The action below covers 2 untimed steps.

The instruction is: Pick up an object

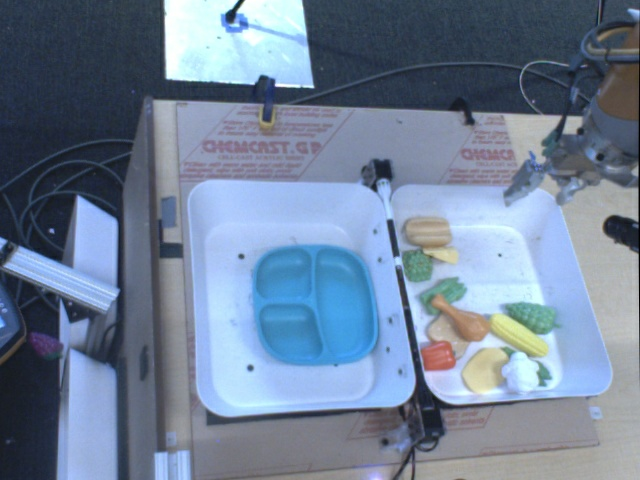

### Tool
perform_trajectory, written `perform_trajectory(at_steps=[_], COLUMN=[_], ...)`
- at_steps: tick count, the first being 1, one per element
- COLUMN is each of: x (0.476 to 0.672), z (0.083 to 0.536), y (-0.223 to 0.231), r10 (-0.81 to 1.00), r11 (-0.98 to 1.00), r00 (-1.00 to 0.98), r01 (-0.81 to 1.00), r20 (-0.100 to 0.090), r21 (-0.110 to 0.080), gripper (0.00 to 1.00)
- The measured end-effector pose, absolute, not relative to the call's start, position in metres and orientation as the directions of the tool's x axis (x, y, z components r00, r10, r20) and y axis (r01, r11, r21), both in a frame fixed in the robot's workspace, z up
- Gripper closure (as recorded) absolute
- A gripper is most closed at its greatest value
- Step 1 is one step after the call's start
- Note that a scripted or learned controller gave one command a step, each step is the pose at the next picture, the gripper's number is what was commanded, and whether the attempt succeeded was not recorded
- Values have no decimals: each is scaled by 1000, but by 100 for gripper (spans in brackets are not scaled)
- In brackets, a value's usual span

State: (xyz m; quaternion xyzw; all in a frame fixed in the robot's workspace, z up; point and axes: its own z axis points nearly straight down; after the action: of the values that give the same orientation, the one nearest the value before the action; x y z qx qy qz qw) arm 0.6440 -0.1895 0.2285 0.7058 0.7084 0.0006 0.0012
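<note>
Gripper [546, 180] at upper right of frame, over the far right corner of the right bin [578, 298]. Jaws spread wide, nothing btwn them; looks clear of the rim, tho the angle makes that hard to judge. Toy food lies lower in that bin: bread roll [428, 231], corn cob [519, 334], drumstick [460, 318]. Blue tray [314, 303] in left bin [215, 268].

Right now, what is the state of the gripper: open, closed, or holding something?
Gripper: open, holding nothing, above the far right corner of the right bin.
</note>
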Motion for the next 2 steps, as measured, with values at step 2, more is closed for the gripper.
perform_trajectory(at_steps=[2], x=[526], z=[145], y=[-102], r10=[1000], r11=[2], r00=[-2], r01=[1000], r20=[0], r21=[0], gripper=[0])
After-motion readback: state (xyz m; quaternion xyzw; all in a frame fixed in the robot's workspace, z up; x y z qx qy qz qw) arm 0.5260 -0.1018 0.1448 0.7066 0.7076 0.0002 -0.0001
